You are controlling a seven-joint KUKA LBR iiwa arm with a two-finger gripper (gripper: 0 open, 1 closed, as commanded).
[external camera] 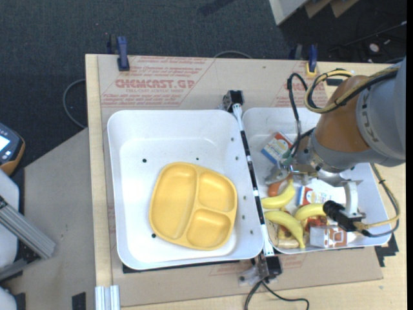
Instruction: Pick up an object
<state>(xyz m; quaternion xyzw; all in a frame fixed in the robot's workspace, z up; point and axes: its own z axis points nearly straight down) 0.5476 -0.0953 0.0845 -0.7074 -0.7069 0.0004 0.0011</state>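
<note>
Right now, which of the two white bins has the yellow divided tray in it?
The left bin. It holds the yellow three-compartment tray; the right bin holds bananas and small packages instead, with the arm over it.

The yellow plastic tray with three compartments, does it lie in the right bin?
No, the yellow three-compartment plastic tray lies in the left white bin, apart from the bananas.

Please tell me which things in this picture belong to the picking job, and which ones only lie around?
Belong to the job:
- grey arm's gripper
- cluttered right white bin
- yellow plastic bananas
- small blue-and-white carton
- red-and-white box

Only lying around:
- yellow three-compartment plastic tray, in the left white bin
- blue clamps on the bench edge
</note>
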